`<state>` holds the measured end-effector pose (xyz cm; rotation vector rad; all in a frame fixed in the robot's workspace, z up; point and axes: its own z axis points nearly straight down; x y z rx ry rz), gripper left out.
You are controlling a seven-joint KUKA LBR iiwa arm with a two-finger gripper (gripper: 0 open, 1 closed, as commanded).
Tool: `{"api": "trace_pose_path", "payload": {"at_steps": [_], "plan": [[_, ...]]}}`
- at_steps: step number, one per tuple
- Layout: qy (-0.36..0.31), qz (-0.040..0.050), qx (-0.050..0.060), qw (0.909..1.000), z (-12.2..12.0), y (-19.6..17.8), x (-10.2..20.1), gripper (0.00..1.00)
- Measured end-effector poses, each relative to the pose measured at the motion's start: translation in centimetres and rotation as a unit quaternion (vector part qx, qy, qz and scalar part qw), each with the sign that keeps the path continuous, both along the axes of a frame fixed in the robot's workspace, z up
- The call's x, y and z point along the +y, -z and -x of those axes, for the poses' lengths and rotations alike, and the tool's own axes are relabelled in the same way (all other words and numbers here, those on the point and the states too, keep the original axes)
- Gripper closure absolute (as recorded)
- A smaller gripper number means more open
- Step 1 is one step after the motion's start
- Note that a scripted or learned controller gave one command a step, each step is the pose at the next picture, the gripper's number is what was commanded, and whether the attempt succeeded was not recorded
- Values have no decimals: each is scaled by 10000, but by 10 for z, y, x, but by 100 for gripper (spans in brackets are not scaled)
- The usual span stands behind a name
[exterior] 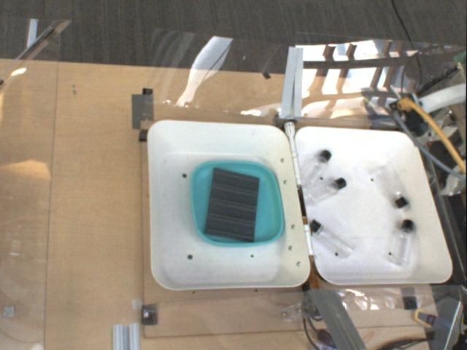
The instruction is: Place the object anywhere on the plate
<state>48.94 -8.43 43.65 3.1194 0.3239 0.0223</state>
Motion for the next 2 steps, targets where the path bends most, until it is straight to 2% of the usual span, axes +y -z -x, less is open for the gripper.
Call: {"api": "trace_pose_path", "payload": {"at_steps": [2], "plan": [[-2, 3, 16, 10000, 0, 1, -18, 0]]}}
